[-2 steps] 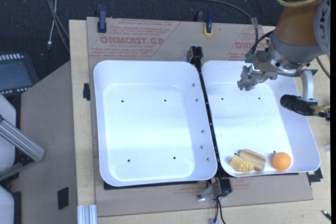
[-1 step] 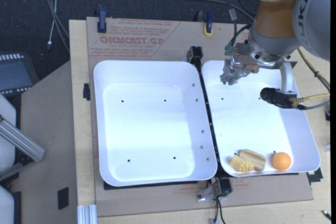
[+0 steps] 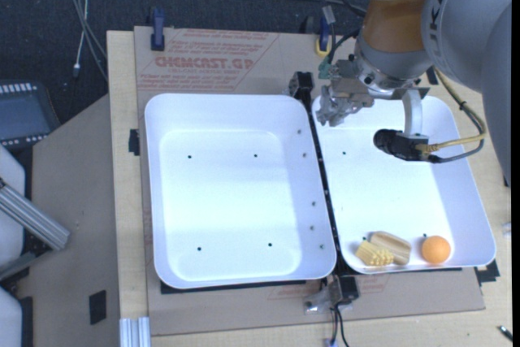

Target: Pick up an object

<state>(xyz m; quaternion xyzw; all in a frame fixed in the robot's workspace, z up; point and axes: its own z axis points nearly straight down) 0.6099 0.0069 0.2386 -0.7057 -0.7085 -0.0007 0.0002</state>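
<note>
While gripper (image 3: 335, 111) hangs over right bin (image 3: 463, 175) far corner, finger state unreadable, corn (image 3: 374, 255), bread roll (image 3: 390, 242), orange ball (image 3: 436, 249) lie well apart along near rim.

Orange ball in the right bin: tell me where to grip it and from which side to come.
Grip the orange ball across its middle, coming straight down from above. It is round, so any finger line works, but it sits close to the right bin's near rim. Probably best to set the fingers parallel to that rim; the yellow corn piece lies apart, to its left.
</note>
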